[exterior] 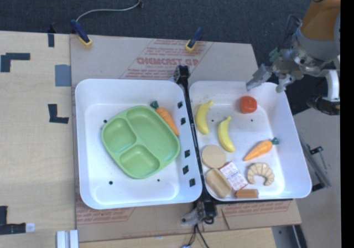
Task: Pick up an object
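Observation:
My gripper (269,81) hangs over the far right corner of the right bin (290,130), its two grey fingers spread apart with nothing between them. Just below and left of it lies a red tomato (248,104). Two bananas (203,117) (225,134) lie in the bin's middle. An orange carrot (258,149) points right, and a croissant (260,173) sits below it. A round cracker (213,156), a bread roll (217,182), a small wrapped packet (232,175) and a sausage piece (246,192) fill the near corner.
The left bin (91,141) holds a green divided plate (140,141) with a second carrot (165,119) tucked at its far right rim. A black divider (187,125) separates the bins. Clamps (81,32) (194,40) pin the cardboard at the back.

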Controlling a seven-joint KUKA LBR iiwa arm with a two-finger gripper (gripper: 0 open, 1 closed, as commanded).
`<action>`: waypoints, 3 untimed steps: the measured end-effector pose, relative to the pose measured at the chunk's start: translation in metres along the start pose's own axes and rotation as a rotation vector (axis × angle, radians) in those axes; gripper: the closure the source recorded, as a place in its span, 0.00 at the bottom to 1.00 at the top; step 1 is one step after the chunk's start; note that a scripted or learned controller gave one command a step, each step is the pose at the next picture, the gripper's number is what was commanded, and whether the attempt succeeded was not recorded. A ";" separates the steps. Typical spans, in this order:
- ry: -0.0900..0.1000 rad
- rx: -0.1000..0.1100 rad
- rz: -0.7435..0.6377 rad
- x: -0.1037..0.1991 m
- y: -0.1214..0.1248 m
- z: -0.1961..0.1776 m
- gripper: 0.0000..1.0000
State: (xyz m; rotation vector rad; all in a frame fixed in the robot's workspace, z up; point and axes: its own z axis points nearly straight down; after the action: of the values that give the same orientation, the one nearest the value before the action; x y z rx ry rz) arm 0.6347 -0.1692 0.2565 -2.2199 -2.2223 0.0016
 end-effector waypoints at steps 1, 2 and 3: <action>0.001 0.003 0.000 0.018 -0.002 0.090 0.00; 0.000 -0.003 0.001 0.036 -0.028 0.170 0.00; -0.004 -0.006 0.001 0.035 -0.027 0.160 1.00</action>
State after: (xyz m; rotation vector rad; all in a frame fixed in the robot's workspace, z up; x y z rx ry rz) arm 0.6075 -0.1340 0.0967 -2.2261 -2.2264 -0.0013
